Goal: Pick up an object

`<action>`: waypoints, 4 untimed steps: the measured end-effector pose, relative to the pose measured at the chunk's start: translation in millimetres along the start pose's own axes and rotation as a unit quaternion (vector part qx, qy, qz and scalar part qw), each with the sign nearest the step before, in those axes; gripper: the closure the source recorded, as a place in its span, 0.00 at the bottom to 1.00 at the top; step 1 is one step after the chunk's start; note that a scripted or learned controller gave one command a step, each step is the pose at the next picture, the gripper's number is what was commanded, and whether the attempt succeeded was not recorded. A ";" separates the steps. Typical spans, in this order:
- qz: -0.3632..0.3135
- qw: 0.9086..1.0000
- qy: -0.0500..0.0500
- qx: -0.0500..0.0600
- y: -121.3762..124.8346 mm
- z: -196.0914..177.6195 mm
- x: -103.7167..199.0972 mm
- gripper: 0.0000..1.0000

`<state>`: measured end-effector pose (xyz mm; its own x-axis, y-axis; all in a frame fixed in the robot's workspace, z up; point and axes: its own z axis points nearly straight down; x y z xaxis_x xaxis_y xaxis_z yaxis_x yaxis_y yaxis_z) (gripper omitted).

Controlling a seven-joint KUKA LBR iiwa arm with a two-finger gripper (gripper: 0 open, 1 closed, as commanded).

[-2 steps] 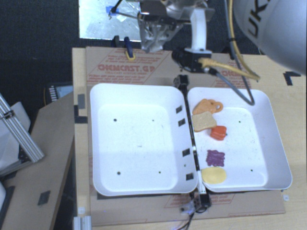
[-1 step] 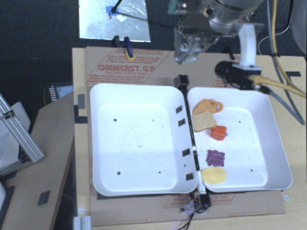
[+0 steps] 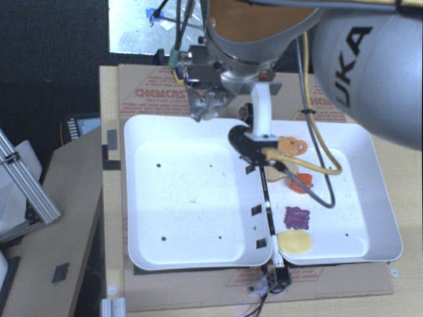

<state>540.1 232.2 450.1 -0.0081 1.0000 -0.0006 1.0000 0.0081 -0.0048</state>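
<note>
Arm [image 3: 291, 18] over bins' shared edge [image 3: 264, 203] (left roomy)

Left bin [image 3: 185, 197] open, right bin [image 3: 357, 197] crowded by arm [image 3: 264, 18]

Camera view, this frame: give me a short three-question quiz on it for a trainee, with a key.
1. True or false: the purple object lies in the left bin.
2. Which lies nearest the camera in the right bin? A purple object, B yellow object, C orange pretzel-shaped object.
3. Fill in: the red object lies in the ____ bin.

Key: 1 false; 2 B; 3 right.
</note>
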 end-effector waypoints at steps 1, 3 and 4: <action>0.004 1.000 0.002 -0.007 -29.9 -89.7 -33.9 1.00; 0.007 1.000 0.001 -0.010 16.6 -92.8 -86.9 1.00; -0.001 1.000 0.001 -0.003 -27.8 -84.7 3.7 1.00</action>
<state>512.6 235.7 534.9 -0.0098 0.9999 0.0023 1.0000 0.0098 0.0004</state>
